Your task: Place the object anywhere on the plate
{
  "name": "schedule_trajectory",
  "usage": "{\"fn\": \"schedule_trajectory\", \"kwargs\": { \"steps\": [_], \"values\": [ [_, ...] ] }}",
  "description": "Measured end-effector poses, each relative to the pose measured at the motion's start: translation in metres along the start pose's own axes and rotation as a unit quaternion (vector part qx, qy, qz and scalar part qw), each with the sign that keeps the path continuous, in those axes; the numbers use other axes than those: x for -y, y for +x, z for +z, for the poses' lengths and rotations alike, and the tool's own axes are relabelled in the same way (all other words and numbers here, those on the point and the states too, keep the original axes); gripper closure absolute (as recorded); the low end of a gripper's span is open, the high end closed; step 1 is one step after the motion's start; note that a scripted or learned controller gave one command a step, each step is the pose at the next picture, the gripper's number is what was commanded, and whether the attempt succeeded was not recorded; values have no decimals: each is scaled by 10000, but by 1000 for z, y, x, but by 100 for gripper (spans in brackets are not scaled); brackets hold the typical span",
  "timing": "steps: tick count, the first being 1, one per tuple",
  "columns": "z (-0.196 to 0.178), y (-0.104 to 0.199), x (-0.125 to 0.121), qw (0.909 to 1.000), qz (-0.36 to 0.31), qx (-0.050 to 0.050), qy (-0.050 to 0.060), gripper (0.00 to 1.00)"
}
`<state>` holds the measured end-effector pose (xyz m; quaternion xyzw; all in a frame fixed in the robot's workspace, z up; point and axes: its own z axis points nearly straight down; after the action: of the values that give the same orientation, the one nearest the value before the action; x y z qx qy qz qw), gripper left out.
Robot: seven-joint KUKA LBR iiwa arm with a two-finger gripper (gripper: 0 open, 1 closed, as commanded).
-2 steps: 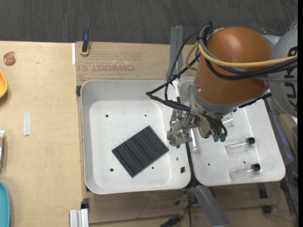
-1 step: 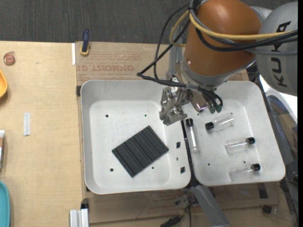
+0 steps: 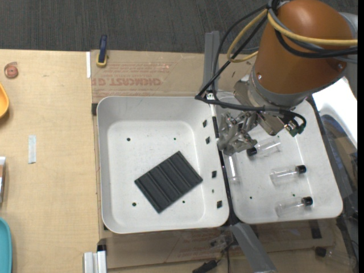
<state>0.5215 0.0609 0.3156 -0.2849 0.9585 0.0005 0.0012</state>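
A dark grey ribbed plate lies at a slant on the floor of the left white bin. Three clear vials with black caps lie in the right bin: one just right of the gripper, one further right, one near the front. Another clear tube lies along the right bin's left wall. My gripper hangs under the orange-banded arm, low over the right bin's left part, beside the nearest vial. Nothing can be seen held in it.
A divider with black clips separates the two bins. Behind the bins lies cardboard with a blue clamp. On the wooden bench to the left are an orange object and a teal one.
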Motion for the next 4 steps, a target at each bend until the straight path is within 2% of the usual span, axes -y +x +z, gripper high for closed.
{"fn": "schedule_trajectory", "kwargs": {
  "steps": [1, 2, 3, 4],
  "values": [
    [8, -39, -25, 9584, -2854, 6, -7, 100],
    [28, 8, 20, 9268, -3755, -1, -12, 100],
    [20, -25, -29, 8561, -5168, 8, -14, 100],
    [0, -63, -53, 8022, -5971, 10, -16, 100]
  ]
}}
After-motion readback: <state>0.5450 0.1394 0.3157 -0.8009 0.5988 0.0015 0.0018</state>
